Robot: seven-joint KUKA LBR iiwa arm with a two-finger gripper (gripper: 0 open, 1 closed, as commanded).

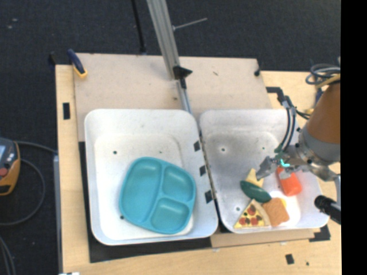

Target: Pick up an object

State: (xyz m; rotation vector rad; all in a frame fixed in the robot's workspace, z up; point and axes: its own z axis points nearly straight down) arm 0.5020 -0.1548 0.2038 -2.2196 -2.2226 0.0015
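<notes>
In the camera view, the arm [324,125] reached in from the right over the right bin [241,130], and its gripper [274,166] hung low above that bin's floor, near the cluster of toys at the front. Whether the pincer was open or closed I could not tell; the tips were too small and blurred against the bin, and nothing was seen between them. The toys lay close together: an orange piece [291,184] just right of the gripper, a green pod [255,191] just below it, a tan block [277,211] and a pizza slice [251,216] nearer the front wall. The left bin [114,130] held a blue tray [158,195], well apart from the arm.

By my judgement, the step in hand was the approach, with no pick yet made. The next move called for settling on one toy, likely the pod or the orange piece, lowering the gripper astride it without nudging its neighbours, then closing and lifting straight up
</notes>
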